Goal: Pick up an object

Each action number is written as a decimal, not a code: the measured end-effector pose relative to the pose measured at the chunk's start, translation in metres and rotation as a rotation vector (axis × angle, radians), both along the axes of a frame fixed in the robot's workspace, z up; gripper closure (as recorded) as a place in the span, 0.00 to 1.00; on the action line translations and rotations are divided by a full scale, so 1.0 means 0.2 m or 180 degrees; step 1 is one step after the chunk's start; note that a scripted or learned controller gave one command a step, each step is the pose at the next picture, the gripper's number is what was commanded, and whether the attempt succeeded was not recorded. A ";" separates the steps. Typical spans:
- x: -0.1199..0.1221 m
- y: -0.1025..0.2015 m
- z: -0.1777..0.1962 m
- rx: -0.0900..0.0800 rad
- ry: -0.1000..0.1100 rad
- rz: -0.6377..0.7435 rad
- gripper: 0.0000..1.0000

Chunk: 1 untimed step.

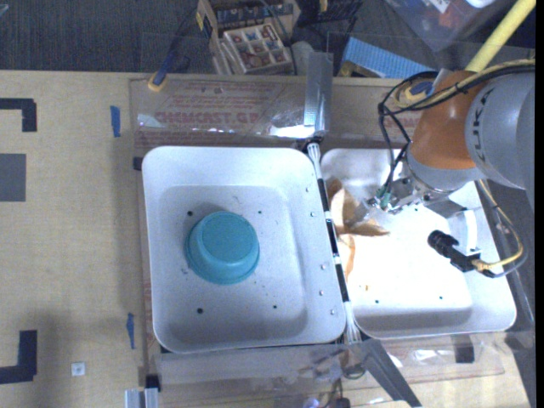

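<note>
Camera view: we read "KUKA" on the arm (pixel 501 134); hand (pixel 374 215) was over the brown object (pixel 344 215) in right bin (pixel 425 313), grip unclear.

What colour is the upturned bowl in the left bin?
Teal blue; the round plastic bowl shows clearly in the camera view.

Bench surface – light wood, carrying two white bins.
The bench (pixel 68 253) bears the left bin (pixel 161 177) and the right bin (pixel 489 308) side by side, their inner rims touching – both sit towards the right of the surface. Black tape marks (pixel 19 113) lie along its left edge, with short blue tape strips (pixel 115 121) just left of the left bin.
</note>
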State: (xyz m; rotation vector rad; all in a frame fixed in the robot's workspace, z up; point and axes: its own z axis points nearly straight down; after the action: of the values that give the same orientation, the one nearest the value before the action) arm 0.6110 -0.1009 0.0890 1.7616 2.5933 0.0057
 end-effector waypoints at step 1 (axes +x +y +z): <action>0.00 0.00 0.05 0.0003 -0.0001 -0.0011 1.00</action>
State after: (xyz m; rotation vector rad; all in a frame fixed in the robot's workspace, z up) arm 0.6111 -0.1017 0.0987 1.7662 2.5904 0.0073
